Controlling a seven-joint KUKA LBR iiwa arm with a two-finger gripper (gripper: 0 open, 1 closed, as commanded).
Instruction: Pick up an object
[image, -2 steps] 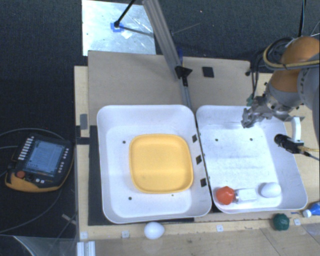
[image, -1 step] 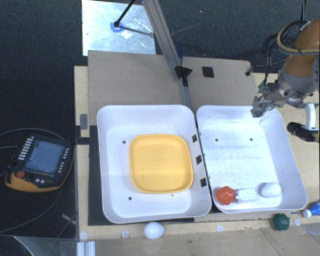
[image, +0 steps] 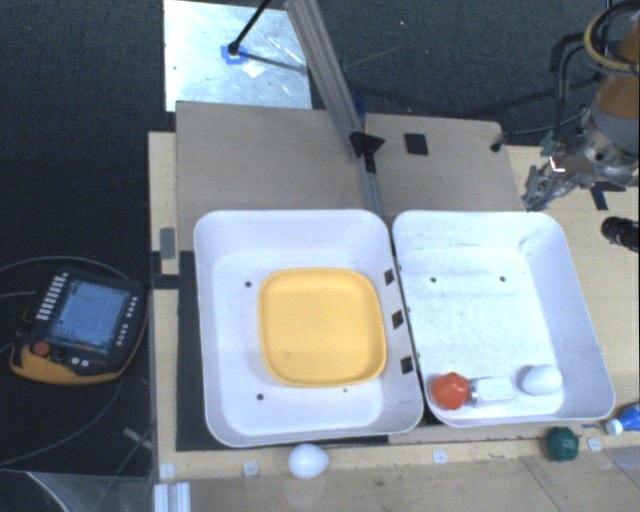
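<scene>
Overhead: jaws (image: 541, 188) hovering off right bin's (image: 575, 290) far corner, aperture too blurred to tell. Orange ball (image: 450, 390), white block (image: 494, 389), white egg (image: 541, 380) lined along near wall. Yellow plate (image: 322, 326) centred in left bin (image: 225, 300). Arm cut off at frame edge.

Yellow plate (image: 323, 326), red ball (image: 451, 390), white bins (image: 230, 250).
</scene>
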